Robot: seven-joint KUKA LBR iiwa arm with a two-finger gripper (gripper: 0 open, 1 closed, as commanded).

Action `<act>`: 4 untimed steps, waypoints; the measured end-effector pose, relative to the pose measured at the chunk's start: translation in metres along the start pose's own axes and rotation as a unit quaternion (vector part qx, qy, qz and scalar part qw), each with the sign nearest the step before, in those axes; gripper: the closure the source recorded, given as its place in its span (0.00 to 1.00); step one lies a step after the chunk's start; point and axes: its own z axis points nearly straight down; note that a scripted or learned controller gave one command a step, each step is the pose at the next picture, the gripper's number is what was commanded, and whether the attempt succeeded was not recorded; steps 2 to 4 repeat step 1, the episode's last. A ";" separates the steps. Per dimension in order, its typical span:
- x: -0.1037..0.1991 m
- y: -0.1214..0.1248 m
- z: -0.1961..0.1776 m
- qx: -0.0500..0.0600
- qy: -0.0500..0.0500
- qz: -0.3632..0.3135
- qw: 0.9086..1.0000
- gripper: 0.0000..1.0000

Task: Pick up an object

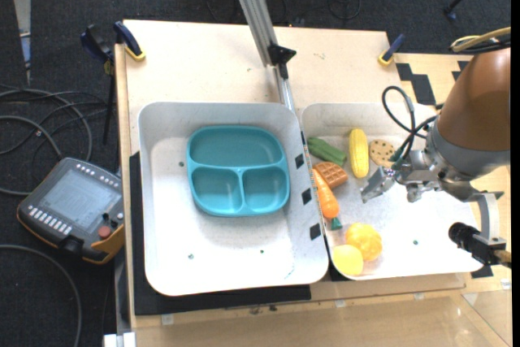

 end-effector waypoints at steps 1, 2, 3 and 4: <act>0.000 0.000 0.000 0.000 0.000 0.000 1.000 0.00; 0.000 0.000 0.000 0.000 0.000 0.000 1.000 0.00; 0.000 0.000 0.000 0.000 0.000 0.000 1.000 0.00; 0.000 0.000 0.000 0.000 0.000 0.000 1.000 0.00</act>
